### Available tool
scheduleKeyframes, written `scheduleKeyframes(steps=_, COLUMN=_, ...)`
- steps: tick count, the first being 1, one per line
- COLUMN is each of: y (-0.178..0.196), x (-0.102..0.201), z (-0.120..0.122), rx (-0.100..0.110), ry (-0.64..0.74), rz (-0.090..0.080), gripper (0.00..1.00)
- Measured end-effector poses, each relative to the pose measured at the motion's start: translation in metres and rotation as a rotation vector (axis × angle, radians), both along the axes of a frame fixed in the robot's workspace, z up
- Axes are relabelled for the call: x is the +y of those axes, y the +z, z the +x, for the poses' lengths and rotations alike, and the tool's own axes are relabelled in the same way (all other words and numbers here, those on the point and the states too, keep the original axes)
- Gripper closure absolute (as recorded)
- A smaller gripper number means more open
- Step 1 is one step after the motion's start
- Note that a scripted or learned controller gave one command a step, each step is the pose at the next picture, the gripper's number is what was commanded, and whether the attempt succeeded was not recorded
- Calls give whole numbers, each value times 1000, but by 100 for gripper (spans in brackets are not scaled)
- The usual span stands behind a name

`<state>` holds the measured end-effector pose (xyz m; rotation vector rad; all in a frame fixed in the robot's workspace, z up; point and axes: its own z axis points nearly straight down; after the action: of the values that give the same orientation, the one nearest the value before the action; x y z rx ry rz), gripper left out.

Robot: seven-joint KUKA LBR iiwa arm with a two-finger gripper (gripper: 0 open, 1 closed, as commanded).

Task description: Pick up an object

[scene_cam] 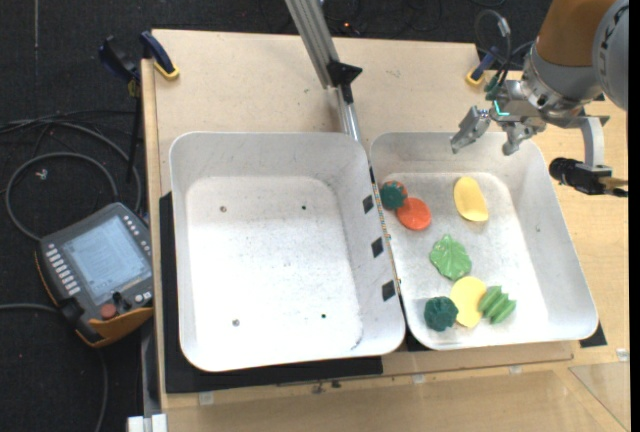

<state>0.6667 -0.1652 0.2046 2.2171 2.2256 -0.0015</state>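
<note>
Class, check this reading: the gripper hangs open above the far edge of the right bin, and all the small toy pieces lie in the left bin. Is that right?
One point is wrong. The toy pieces, such as the yellow piece and the light green leaf, lie in the right bin, not the left bin. The camera view shows this. The gripper does hang open above the right bin's far edge.

Tan bench (pixel 250 85), two white bins (pixel 270 245) side by side, yellow clamps (pixel 160 60) at edges
</note>
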Motion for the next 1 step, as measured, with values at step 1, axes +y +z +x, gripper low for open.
scheduleKeyframes(steps=1, y=-62, x=0, z=5, rx=5, ry=0, rz=1, gripper=0)
